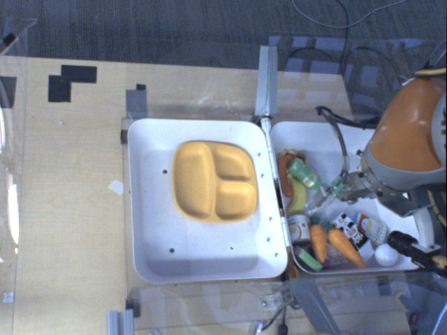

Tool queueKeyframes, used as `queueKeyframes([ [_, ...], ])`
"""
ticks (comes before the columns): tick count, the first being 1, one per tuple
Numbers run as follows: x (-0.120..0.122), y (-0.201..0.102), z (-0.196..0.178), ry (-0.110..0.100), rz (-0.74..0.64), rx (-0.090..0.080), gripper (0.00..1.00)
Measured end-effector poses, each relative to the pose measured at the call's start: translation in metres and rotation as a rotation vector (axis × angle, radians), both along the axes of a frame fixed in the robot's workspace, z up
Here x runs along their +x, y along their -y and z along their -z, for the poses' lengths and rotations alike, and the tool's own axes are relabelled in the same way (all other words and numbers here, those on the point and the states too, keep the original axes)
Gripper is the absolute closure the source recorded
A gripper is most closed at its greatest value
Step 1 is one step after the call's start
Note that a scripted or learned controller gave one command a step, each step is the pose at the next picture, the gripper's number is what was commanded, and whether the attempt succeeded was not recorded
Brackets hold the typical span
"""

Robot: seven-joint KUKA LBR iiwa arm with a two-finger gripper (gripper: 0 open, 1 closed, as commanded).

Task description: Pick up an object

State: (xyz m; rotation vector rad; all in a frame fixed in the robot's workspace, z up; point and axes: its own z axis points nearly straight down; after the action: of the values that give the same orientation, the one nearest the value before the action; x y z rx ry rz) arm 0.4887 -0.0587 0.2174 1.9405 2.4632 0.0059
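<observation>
Two shallow white bins sit side by side on the wooden bench, the left bin (150, 257) filling the centre of the frame and the right bin (314, 132) lying at centre right. The left bin holds one item: a yellow divided tray (213, 181), lying flat in the bin's upper middle, with one long compartment on its left side and two smaller ones stacked on its right. The right bin holds a loose pile along its left wall and lower edge. Two orange carrots (335, 243) lie side by side near the lower edge, long axes running from upper left to lower right. Above them, against the left wall, a yellow banana-like piece (298, 197) stands roughly vertical in the frame, with a green bottle-shaped item (305, 174) slanting across its upper end. A small can (299, 226) sits just left of the carrots, a white egg-shaped object (385, 255) rests in the lower right corner, and small printed packets (357, 227) lie between egg and carrots. The gripper (334, 192) hangs over the middle of the right bin, just right of the banana-like piece; whether it is open or closed cannot be told, and nothing is visibly held.
</observation>
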Motion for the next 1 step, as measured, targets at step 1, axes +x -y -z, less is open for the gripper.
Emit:
queueKeyframes([
  [1, 0.0016, 0.0424, 0.1122, 0.005, -0.097, -0.002, 0.0],
])
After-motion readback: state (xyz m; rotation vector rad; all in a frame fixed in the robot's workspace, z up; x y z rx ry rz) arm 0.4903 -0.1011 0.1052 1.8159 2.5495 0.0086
